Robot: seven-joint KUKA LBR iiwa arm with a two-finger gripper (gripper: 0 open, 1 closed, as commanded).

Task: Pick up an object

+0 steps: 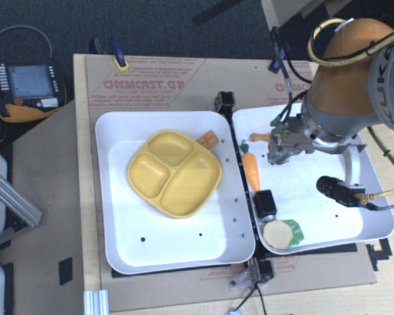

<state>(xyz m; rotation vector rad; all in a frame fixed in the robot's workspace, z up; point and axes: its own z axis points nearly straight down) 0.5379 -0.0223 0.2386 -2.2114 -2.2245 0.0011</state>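
The left white plastic bin [118,241] sits in the middle of the picture, and the right white plastic bin [374,225] sits beside it, touching along one side. The big grey robot arm with an orange band [347,64] comes in from the upper right and hangs over the right bin.

In the left bin lies a yellow plastic plate with three sections [175,173]. It looks stiff, light and wide, so the rim is the only place to pinch it. A small brown wooden block [207,139] peeks out at the plate's upper right edge, touching it or tucked partly under it.

In the right bin, along its left wall, lies a long orange toy carrot [251,171]. It looks light, hard and a bit slippery, and it may roll. The best hold is across its thin middle. Below it is a small black block [264,203], and below that a flat round cream disc with a green edge [281,233], too flat for an easy grab. A tiny orange piece [259,137] lies near the top of the bin.

The grey two-finger gripper [280,151] hangs just right of the carrot, near the tiny orange piece. Nothing can be seen in it. How wide it is open is too dark to tell.
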